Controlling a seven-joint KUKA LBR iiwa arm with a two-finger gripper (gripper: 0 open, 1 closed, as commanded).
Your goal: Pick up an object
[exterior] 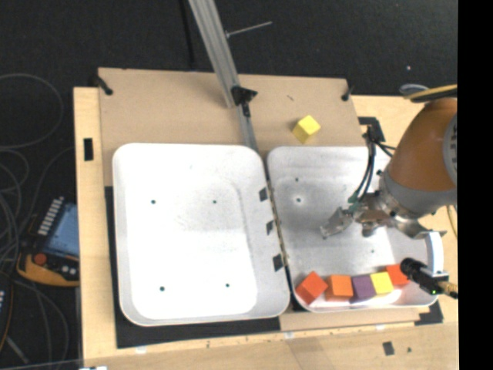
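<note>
Along the near wall of the right bin (323,168) lies a row of blocks: a red-orange one (312,286), an orange one (340,286), a purple one (362,287), a yellow one (382,284) and a second red-orange one (397,276). My gripper (337,223) hangs over the middle of that bin's floor, above and apart from the row. Nothing shows in it. The arm's orange band (424,149) is at the right.
The left bin (189,230) lies beside the right one. A lone yellow cube (306,128) sits on the bench behind the right bin. A slanted metal rail (219,48) crosses the back. Cables and a handheld pendant (54,241) lie off the bench's left side.
</note>
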